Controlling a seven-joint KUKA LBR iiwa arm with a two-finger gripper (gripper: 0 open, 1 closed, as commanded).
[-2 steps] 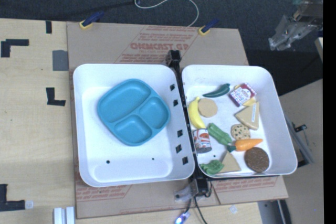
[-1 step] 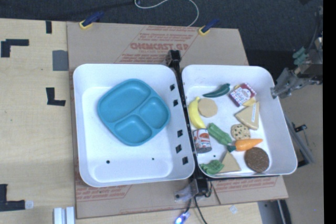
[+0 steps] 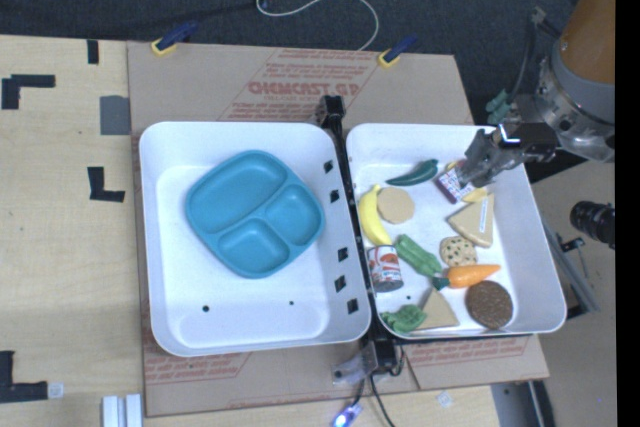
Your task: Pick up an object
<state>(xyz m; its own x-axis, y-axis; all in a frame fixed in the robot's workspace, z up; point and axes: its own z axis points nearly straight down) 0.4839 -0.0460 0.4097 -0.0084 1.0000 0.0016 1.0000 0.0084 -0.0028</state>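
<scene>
Toy food (right bin) under end effector

Right bin crowded, left bin roomy

We see bare floor around the blue tray in the left bin; in the right bin, banana, carrot and cookie lie close, leaving room along its top wall.

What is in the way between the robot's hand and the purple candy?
Nothing visible. The gripper hangs right over the purple candy near the far right of the right bin, and the green pepper lies off to the side.
</scene>
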